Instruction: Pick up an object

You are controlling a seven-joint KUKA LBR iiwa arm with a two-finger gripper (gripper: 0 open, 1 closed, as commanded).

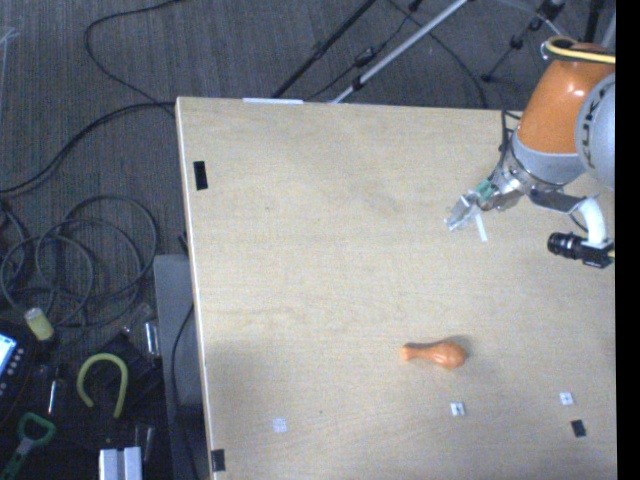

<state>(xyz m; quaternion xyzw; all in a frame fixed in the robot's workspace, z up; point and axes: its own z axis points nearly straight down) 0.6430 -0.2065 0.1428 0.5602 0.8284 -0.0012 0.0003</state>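
Observation:
A small orange object (pixel 435 354), shaped like a gourd with a thin neck pointing left, lies on the pale wooden bench top (pixel 320 268) toward the front right. My gripper (pixel 467 219) hangs at the right, well behind the orange object and apart from it. Its two pale fingers (pixel 480 230) are spread open with nothing between them. The orange band of the arm (pixel 565 103) rises behind it at the right edge.
A black tag (pixel 200 175) sits near the bench's left edge. Small white markers (pixel 458 408) and a black one (pixel 578 428) dot the front. Cables (pixel 90 248) and tools lie on the floor to the left; stand legs (pixel 420 28) cross behind.

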